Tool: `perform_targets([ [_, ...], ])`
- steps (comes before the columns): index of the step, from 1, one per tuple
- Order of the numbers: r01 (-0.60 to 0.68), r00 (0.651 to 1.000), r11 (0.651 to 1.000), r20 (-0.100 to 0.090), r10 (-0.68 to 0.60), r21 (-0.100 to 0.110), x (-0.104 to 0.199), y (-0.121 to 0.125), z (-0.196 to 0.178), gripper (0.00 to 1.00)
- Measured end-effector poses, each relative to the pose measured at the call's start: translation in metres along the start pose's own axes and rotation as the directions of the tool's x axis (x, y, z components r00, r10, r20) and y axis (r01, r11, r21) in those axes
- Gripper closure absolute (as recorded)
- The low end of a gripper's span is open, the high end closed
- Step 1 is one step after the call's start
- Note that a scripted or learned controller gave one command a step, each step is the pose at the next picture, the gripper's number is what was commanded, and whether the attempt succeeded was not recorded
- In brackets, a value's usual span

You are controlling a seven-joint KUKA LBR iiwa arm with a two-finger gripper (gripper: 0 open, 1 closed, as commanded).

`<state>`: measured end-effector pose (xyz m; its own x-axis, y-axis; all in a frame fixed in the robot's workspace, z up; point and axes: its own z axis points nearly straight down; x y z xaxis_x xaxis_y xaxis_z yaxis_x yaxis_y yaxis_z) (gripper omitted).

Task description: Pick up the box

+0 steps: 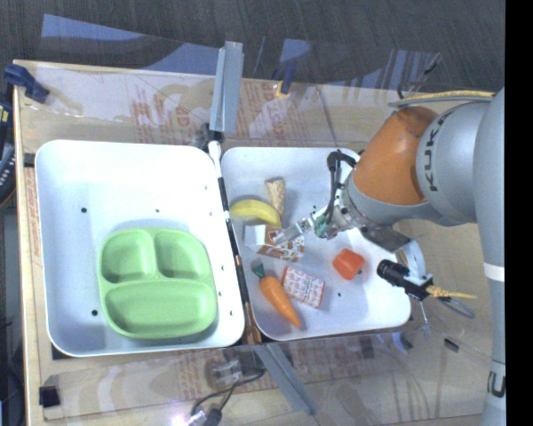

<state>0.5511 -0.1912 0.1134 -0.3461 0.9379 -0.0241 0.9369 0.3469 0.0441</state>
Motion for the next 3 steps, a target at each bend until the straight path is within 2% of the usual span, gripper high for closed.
perform_targets([
  [1,0.065,0.998,0.997,-0.026,-0.064,0.043,0.052,-0.028,-0.003,0.00],
  [2,-0.014,1.000,0.999,-0.019,0.015,0.041,0.072,-0.032,0.016,0.00],
  [3,-0.079,0.997,0.996,-0.020,0.080,0.045,0.005,-0.074,-0.052,0.00],
])
